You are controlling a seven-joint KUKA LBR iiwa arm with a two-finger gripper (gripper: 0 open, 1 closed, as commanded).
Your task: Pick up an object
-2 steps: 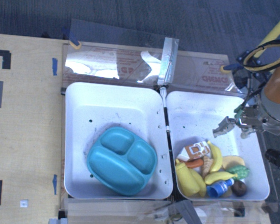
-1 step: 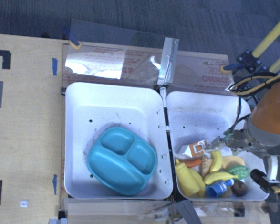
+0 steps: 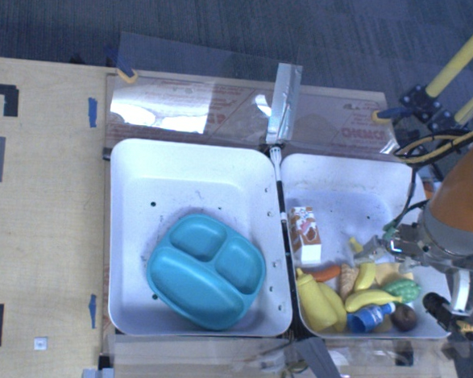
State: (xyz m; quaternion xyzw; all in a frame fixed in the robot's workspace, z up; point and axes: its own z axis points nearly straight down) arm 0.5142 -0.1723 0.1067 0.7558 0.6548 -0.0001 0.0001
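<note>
The right bin (image 3: 342, 179) holds a heap of toy foods along its near side. Among them are a yellow pear-shaped piece (image 3: 319, 305), a yellow banana (image 3: 368, 299), an orange carrot (image 3: 323, 273), a small blue cup (image 3: 366, 318), a green piece (image 3: 401, 289) and a dark brown piece (image 3: 405, 317). A brown and white carton (image 3: 304, 233) lies apart near the bin's left wall. My gripper (image 3: 388, 245) reaches in from the right, low over the right end of the heap, just above the banana. Nothing can be seen held in it.
The left bin (image 3: 140, 177) holds a blue divided plate (image 3: 207, 268) in its near half. A metal divider (image 3: 284, 103) stands behind the seam between the bins. The arm's orange band (image 3: 462, 192) hangs over the right bin's right rim.
</note>
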